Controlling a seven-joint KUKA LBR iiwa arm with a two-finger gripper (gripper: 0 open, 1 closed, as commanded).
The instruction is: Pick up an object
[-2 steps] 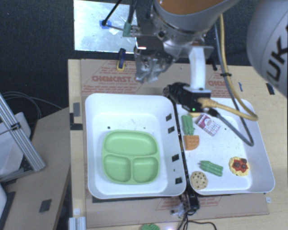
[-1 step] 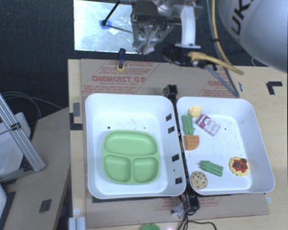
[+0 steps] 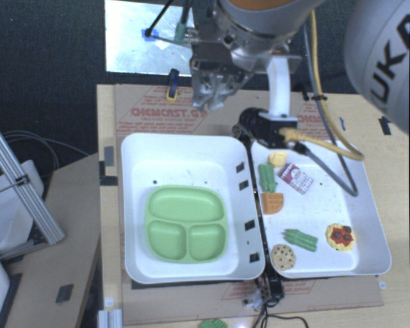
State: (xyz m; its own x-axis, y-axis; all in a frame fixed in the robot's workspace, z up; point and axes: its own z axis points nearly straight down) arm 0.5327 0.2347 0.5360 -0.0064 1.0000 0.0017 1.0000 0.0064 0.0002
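Hand: the hand (image 3: 210, 96) is seen at the upper middle of the frame, above the far edge of the bench (image 3: 109, 128) and beyond both bins; nothing is seen between its fingers, and how far they are parted cannot be told.
Arm: the grey arm (image 3: 269, 16) is seen along the top of the frame, with an orange band at the very top edge.
Left bin: the left bin (image 3: 138, 166) is occupied by a green divided tray (image 3: 186, 223), which is laid flat toward its lower middle.
Tray compartments: one wide section at the far side and two smaller ones at the near side are seen.
Right bin: the right bin (image 3: 368, 243) is occupied by several small toy foods, none touched by the hand.
Right bin, upper part: a yellow piece (image 3: 277, 158), a red and white packet (image 3: 297, 178) and a carrot (image 3: 270, 191) with green top are found here.
Right bin, lower part: a cookie (image 3: 282, 256), a green bean pod (image 3: 301, 239) and a small pizza (image 3: 340, 236) are found here, apart from one another.
Cables: a yellow hose (image 3: 327, 146) is draped across the right bin's far edge.
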